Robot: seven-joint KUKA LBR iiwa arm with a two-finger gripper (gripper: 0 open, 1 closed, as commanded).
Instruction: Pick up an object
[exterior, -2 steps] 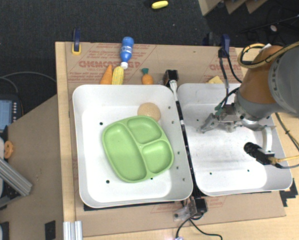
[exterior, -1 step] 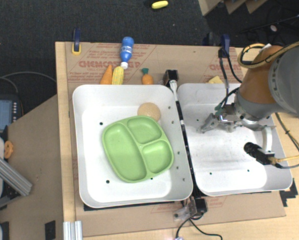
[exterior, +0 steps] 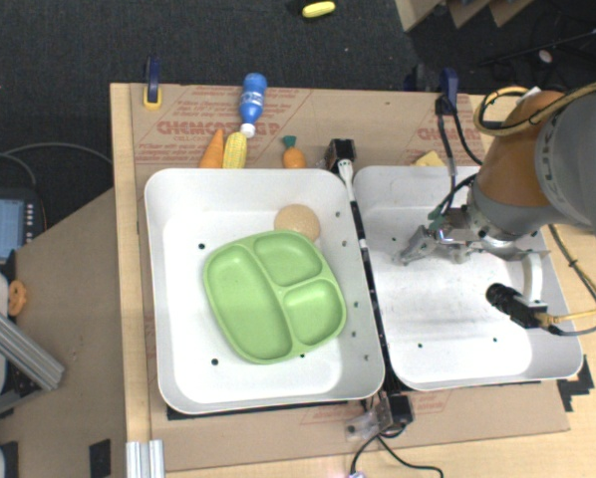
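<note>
Hovering our gripper [exterior: 410, 250] over the right bin [exterior: 457, 366], nothing between its fingers; open or closed, we cannot tell. We judge this the approach step. Candidates sit in the left bin [exterior: 178, 267]: a green divided plate [exterior: 273, 297], long axis running upper-right to lower-left, and a tan round object [exterior: 298, 221] touching its upper edge. Next move: cross the divider and descend on one.

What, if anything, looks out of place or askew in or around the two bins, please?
The green divided plate lies skewed in the left bin, a tan round object at its edge. Toy food and a bottle sit outside, behind that bin.
</note>
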